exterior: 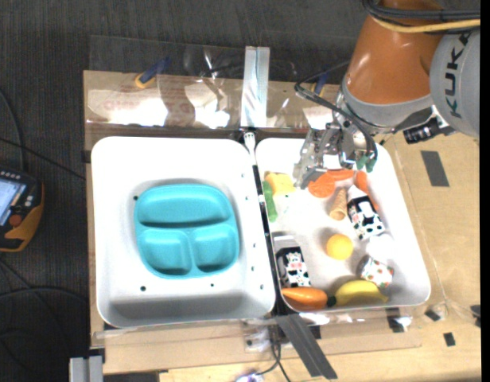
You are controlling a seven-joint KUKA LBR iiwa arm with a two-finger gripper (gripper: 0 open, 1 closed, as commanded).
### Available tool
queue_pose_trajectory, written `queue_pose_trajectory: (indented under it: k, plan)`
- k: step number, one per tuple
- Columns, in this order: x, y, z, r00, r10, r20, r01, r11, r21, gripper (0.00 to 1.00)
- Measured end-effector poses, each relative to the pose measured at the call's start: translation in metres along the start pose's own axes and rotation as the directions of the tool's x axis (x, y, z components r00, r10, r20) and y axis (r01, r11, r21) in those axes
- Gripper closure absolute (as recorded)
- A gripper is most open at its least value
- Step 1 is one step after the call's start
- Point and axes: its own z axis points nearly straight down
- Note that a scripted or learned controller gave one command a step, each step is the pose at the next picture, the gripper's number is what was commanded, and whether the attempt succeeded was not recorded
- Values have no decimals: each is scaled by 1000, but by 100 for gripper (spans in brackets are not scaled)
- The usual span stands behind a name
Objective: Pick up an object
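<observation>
My gripper (328,156) hangs over the far end of the right bin (412,245), below the arm's orange band. Just in front of it lies an orange carrot-like piece (332,181), partly under the gripper; whether they touch I cannot tell. To its left sits a yellow and green corn piece (274,191) against the bin's left wall. A tan cone (339,207) and a cow-patterned piece (366,218) lie right behind the carrot-like piece.
Nearer the front of the right bin lie an orange ball (338,247), a second cow-patterned piece (291,267), a carrot (305,297), a banana (358,293) and a white spotted piece (378,273). The left bin (110,213) holds a turquoise divided tray (185,229).
</observation>
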Motion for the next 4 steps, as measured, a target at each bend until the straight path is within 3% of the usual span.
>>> queue_pose_trajectory:
  k: [1, 2, 3, 4]
  plan:
    - [-56, 8, -24, 998, 57, 1, -57, 998, -1, 100]
    - [-26, 10, 85, 1000, -2, -2, 2, 1000, 2, 100]
    - [-60, 22, 16, 998, 58, 2, -58, 998, 0, 100]
    - [-68, -17, -49, 984, 177, 2, -177, 984, 2, 100]
